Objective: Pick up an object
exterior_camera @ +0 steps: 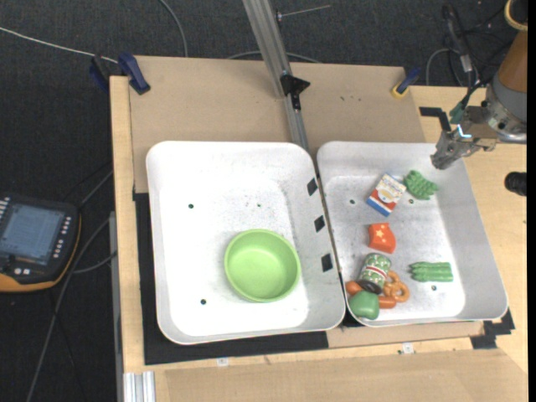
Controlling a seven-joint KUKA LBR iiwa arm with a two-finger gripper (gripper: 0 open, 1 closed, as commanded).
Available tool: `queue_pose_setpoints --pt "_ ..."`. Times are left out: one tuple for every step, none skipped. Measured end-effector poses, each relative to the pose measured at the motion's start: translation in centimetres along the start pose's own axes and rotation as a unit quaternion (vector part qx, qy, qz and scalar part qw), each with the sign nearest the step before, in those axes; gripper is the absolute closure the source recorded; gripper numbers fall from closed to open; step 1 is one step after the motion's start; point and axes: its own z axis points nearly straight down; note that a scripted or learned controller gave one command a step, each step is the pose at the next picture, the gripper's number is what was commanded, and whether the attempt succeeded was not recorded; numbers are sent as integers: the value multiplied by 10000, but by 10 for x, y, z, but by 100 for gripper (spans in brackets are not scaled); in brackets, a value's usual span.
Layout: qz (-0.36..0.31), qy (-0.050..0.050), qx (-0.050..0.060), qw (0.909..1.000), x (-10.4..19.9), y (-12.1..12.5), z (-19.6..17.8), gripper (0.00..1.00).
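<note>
Grey jaws (445, 156) poised above right bin's (469, 224) far right rim, nothing seen between them, opening too small and blurred to tell.

Just beside and below: green leafy toy (421, 184), touching red-and-white carton (386, 194). Further down the same bin: red block (382, 238), green ridged toy (431, 271), printed can (376, 270) among orange rings (395, 291) and green pepper (364, 306) at near left corner. Lime bowl (262, 265) in left bin (193, 182), well apart. Wooden table (209, 99) under both.
</note>
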Motion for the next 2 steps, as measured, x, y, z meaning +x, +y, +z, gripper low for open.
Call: queue_pose_setpoints --pt "0 4 13 10000 0 1 -36 100" --pt "-16 14 32 10000 49 -14 -24 100"
